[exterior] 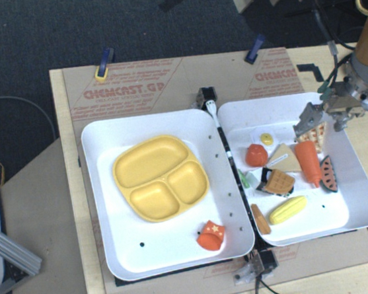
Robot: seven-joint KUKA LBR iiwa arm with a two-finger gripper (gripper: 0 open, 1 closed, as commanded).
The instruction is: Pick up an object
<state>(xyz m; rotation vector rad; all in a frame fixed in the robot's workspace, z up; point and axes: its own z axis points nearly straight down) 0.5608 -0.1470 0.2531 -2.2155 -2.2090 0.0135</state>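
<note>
Gripper (319, 122) hovers just above carrot (308, 162).

We see the surface (162, 79), a cardboard-covered board printed with red lettering, filling mid-frame. Two shallow white bins lie directly on it, touching side by side: the left bin (102, 186) at centre-left, the right bin (356, 195) at centre-right. A yellow clamp (102, 66) and a blue clamp (254, 50) grip its upper edge.
</note>
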